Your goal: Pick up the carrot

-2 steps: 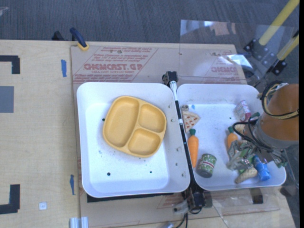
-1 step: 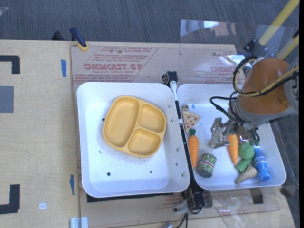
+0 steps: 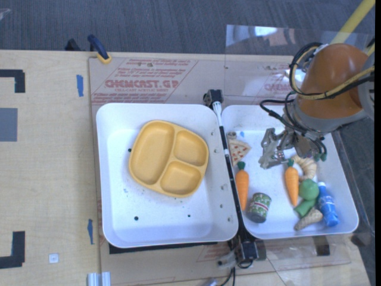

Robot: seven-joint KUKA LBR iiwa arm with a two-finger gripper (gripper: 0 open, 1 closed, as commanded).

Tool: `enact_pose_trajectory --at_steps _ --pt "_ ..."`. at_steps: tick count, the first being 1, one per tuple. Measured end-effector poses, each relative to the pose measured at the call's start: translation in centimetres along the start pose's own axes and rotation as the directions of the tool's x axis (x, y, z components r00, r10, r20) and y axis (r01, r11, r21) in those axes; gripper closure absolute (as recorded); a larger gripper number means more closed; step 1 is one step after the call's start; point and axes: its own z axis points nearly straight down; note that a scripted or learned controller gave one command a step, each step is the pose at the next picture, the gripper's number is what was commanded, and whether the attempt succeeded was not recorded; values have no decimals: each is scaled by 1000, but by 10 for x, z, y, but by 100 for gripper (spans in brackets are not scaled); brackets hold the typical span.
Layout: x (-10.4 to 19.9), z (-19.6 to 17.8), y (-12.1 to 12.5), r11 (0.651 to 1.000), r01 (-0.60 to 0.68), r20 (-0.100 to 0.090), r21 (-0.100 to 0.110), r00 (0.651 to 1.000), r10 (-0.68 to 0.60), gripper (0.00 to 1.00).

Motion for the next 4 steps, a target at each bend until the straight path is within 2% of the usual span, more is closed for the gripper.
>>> enact_pose_trajectory --at_steps 1,2,3,4 --pt "2 2 0 1000 -1 -5 -1 1000 1 0" --pt "7 57 -57 994 110 -9 -2 994 -110 0" --pt "99 59 -75 987 159 -5 0 987 -159 0" --pt "76 58 -5 999 38 2 2 999 -38 0"
